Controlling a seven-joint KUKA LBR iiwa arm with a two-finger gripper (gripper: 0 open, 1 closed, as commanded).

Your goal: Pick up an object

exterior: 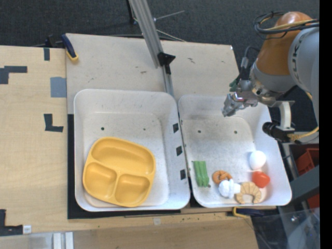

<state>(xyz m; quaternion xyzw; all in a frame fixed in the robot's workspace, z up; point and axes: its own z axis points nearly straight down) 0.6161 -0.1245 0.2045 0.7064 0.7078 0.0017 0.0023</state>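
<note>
The end effector (230,109) hung over the far part of the right bin (207,119), near its far rim, and nothing was seen between its tips. Whether it was spread or pressed together could not be told from this slanted view. It was well apart from the small things, which lay together in the near right corner of the same bin: a green piece (201,173), a small brown pretzel-like thing (222,176), a white round thing (226,188), a croissant-shaped thing (251,192), a red piece (261,179) and a white egg (257,159). Probably they were gathered there so that the arm could choose any of them; the pick was, it seems, not yet begun.

The left bin (124,108) held a yellow divided plate (120,171), lying flat in its near part. Both bins sat side by side on a pale worktop (109,61) with some dark marks. A metal pole (147,25) crossed above the far side. To the left there was a wooden surface (26,118) with dark tape pieces, and the floor behind looked dark.
</note>
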